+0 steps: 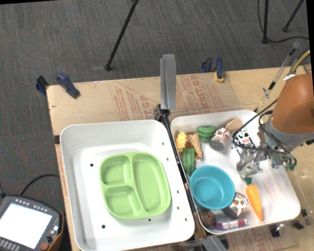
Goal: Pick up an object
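An object to pick has not been singled out yet, and all the candidates lie in the right bin [265, 115], while the left bin [75, 156] carries a green divided plate [135, 185]. Biggest in the right bin is the blue bowl [212, 187] near its front left. Next comes the orange carrot [254, 201] at the front right, then a green pepper-like piece [189, 159] and a yellow corn cob [181, 142] along the left wall, a small green cup [205, 131], a printed can [220, 138] and a black-and-white cow-patterned toy [242, 139].

The gripper [251, 164] hangs low in the right part of that bin, just above the carrot's top and below the cow toy. I cannot tell whether its claw is open or closed, and nothing visibly sits in it. This looks like the reach-and-descend stage; the next move calls for settling squarely over one piece, probably the carrot, before closing.

Red print on the cardboard [138, 99] under the bins is upside down and unreadable from here.
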`<state>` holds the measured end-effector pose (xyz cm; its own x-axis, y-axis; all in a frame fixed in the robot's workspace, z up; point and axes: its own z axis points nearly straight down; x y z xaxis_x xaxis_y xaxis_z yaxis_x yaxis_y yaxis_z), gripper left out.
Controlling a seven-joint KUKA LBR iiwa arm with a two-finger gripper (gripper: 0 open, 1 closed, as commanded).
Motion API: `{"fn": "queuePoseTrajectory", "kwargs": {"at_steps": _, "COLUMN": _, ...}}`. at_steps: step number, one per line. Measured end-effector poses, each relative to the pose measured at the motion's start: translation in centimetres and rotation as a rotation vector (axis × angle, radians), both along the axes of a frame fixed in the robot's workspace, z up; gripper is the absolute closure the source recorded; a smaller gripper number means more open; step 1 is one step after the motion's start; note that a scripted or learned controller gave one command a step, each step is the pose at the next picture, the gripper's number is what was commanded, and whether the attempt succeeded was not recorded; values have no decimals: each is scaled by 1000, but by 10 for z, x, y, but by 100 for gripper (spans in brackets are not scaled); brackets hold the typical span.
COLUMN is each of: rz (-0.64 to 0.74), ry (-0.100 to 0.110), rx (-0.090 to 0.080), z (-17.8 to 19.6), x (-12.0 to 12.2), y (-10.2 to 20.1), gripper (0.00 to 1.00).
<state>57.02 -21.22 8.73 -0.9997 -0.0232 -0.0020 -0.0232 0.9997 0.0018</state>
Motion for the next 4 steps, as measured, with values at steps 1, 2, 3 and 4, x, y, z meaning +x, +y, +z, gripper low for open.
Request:
{"fn": "queuePoseTrajectory", "kwargs": {"at_steps": 1, "rz": 107, "ry": -2, "rx": 0, "z": 1, "x": 68, "y": 1, "gripper": 100}}
{"fn": "queuePoseTrajectory", "kwargs": {"at_steps": 2, "rz": 106, "ry": -2, "rx": 0, "z": 1, "x": 68, "y": 1, "gripper": 0}}
{"fn": "queuePoseTrajectory", "kwargs": {"at_steps": 3, "rz": 104, "ry": -4, "rx": 2, "z": 2, "x": 77, "y": 85, "gripper": 0}}
{"fn": "queuePoseTrajectory", "kwargs": {"at_steps": 4, "rz": 154, "ry": 4, "rx": -3, "z": 0, "x": -43, "y": -6, "gripper": 0}}
